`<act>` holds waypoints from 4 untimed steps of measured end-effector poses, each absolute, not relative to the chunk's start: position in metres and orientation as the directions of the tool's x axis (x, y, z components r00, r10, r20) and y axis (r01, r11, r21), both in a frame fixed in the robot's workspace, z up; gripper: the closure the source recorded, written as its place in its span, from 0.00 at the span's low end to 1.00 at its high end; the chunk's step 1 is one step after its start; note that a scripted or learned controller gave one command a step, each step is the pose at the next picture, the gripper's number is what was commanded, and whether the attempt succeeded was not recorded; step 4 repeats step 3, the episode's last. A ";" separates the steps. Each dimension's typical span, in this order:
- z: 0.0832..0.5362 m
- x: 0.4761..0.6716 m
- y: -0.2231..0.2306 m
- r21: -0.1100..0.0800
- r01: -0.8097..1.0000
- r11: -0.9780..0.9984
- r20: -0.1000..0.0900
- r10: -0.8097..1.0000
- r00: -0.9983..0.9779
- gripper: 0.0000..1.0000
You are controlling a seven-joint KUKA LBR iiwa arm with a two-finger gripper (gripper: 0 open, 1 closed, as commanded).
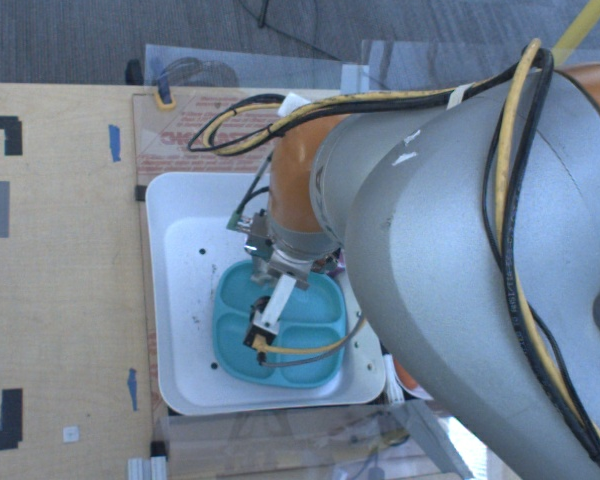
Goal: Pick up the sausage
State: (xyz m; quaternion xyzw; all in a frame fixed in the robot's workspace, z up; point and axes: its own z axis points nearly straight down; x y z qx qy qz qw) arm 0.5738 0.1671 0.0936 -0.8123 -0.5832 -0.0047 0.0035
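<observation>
Right over the teal tray (230,320), the claw (277,267).

What may be the sausage (402,375), an orange-brown rounded sliver, lies just right of the white bin's (180,363) near corner, mostly under the grey arm (460,268).

We have one camera, fixed above the bench (60,268) and looking down at what seems a slight slant, with grey floor (80,18) showing at 12 o'clock. The arm (460,268) reaches in from 3 o'clock, so near the lens that it covers the right half. The white bin (170,268) and the gripper (280,268) sit just below centre, farther off.
</observation>
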 end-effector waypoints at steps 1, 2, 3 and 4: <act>0.184 0.543 0.118 -0.001 0.989 -0.146 0.000 0.989 0.146 1.00; 0.250 0.479 0.183 0.000 0.997 0.084 0.000 0.997 -0.084 1.00; 0.136 0.478 0.210 -0.005 0.968 -0.252 -0.002 0.968 0.252 1.00; 0.136 0.478 0.210 -0.005 0.968 -0.252 -0.002 0.968 0.252 1.00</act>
